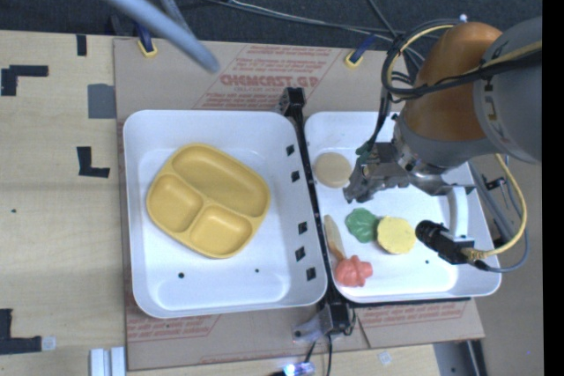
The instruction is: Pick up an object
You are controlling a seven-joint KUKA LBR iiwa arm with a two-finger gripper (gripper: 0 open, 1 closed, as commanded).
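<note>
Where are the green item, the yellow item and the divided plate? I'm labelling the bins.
green item (pixel 360 224), camera view, middle of its top, right bin.
yellow item (pixel 396 235), camera view, centre of its upper face, right bin.
divided plate (pixel 208 199), camera view, ridge between its compartments, left bin.

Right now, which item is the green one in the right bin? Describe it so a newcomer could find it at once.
Start at the right bin, the one the arm reaches over. Just below the hand lies the green piece, touching the yellow round piece on its right. It is the only green thing there; the others are tan, yellow or coral.
</note>
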